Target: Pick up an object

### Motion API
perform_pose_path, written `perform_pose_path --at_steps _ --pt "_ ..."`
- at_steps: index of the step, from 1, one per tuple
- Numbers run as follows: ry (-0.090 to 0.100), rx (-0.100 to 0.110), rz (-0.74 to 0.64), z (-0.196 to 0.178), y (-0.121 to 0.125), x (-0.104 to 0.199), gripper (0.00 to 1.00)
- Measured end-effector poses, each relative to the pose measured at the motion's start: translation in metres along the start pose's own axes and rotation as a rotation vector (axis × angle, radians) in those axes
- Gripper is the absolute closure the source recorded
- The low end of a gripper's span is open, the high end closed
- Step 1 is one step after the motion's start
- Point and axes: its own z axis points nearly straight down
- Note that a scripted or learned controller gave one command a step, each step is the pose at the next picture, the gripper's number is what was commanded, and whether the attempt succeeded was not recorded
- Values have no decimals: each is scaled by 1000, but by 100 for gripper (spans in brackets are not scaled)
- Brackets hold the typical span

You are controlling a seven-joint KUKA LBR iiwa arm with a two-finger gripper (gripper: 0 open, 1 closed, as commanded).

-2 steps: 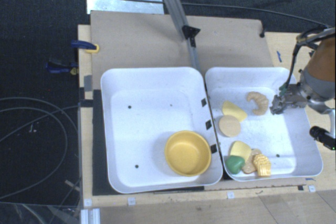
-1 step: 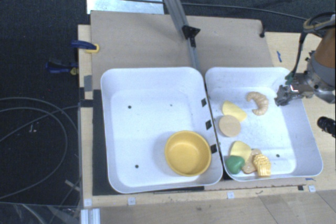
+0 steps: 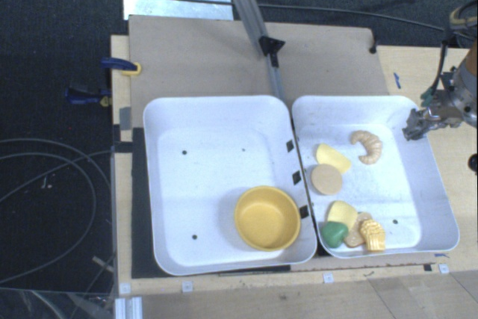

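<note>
- On the bench (image 3: 224, 56) sit two shallow white bins side by side; bare tan board behind them, flat and matte.
- Left bin (image 3: 194, 131): smooth white plastic, rounded corners, a few dark dots on the floor. I see one thing in it, a yellow bowl (image 3: 267, 217), round, glossy, hollow side up, near the front right corner.
- Right bin (image 3: 418, 190): same moulded plastic, holds all the small items, clustered toward its left and front.
- Arm comes in from the right; gripper (image 3: 418, 123) hangs over the right bin's far right rim, well apart from every item. Fingers too small and dark to read, so I cannot tell if they are wide or narrow. Nothing visible between them.
- Progress, my call: pick not started. No object lifted, all lie on the bin floors. Left to do: move over a target, descend, close, lift.
- Nearest candidate is the croissant (image 3: 367, 145), tan, curved, ridged, lying alone in the upper part of the right bin.
- Round tan disc (image 3: 326, 179), flat and smooth, touching a pale yellow wedge (image 3: 332, 158) just behind it.
- Front pile: another yellow piece (image 3: 341, 212), a green lump (image 3: 334, 234), and a bumpy yellow corn-like piece (image 3: 373, 235), all packed together and touching. Looks harder to grab cleanly.
</note>
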Motion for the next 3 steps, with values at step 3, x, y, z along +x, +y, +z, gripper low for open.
perform_pose_path --at_steps 3 --pt "5 6 -5 17 -1 187 100"
